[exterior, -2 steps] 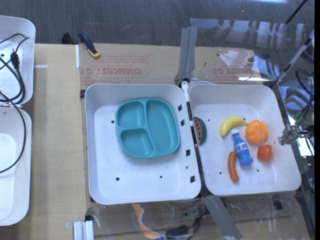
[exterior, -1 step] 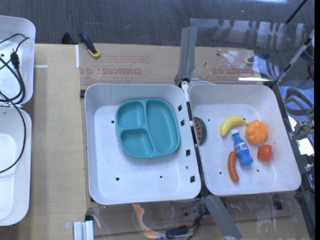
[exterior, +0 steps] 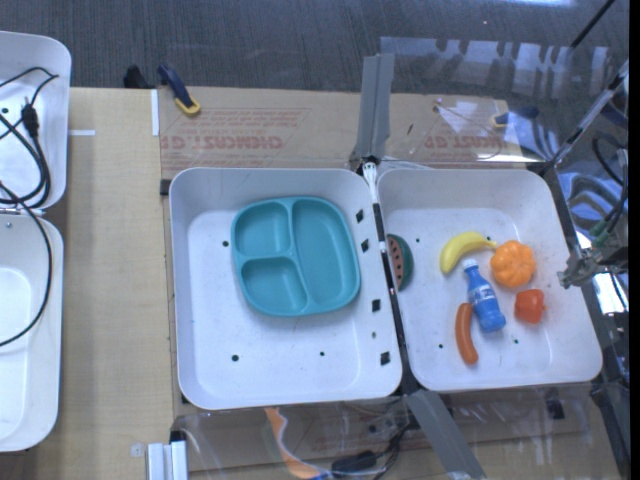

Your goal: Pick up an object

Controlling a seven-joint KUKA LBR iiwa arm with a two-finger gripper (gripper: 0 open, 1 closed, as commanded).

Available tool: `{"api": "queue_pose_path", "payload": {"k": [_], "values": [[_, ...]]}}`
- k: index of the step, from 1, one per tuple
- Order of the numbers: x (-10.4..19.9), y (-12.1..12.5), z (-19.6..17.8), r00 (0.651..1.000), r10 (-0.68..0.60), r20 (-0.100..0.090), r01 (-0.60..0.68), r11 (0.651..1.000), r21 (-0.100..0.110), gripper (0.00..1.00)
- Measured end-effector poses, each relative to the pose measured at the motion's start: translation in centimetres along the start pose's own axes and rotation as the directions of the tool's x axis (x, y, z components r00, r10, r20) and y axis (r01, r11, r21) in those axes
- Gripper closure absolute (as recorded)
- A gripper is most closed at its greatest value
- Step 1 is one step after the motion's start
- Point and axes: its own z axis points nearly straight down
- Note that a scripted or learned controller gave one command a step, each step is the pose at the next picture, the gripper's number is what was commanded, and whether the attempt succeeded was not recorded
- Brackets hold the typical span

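The right bin (exterior: pixel 560 218) holds several toy items. A yellow banana (exterior: pixel 463 249) lies near its middle, with an orange pumpkin-like fruit (exterior: pixel 513 263) just to its right. Below them a blue bottle (exterior: pixel 485 298) lies flat, with a small red tomato (exterior: pixel 529 306) to its right and an orange-red sausage (exterior: pixel 465 333) to its lower left. A watermelon slice (exterior: pixel 399 262) leans against the bin's left wall. In the left bin (exterior: pixel 200 358) lies a teal divided plate (exterior: pixel 295 255) with nothing on it.
The two bins meet at a raised divider (exterior: pixel 382 268). Behind them lie a cardboard sheet (exterior: pixel 260 133) and a blue and yellow tool (exterior: pixel 178 90). White trays with black cables (exterior: pixel 25 168) stand at the far left. A metal frame (exterior: pixel 585 258) borders the right bin.
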Motion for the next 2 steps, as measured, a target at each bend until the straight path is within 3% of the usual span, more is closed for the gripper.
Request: {"api": "queue_pose_path", "payload": {"k": [1,2], "values": [[-2.2,0.0,-3.3,1.000,0.004,0.002,-0.004,1.000,-0.002,1.00],[0.4,0.0,0.0,1.000,0.000,0.000,0.000,1.000,-0.001,1.00]]}}
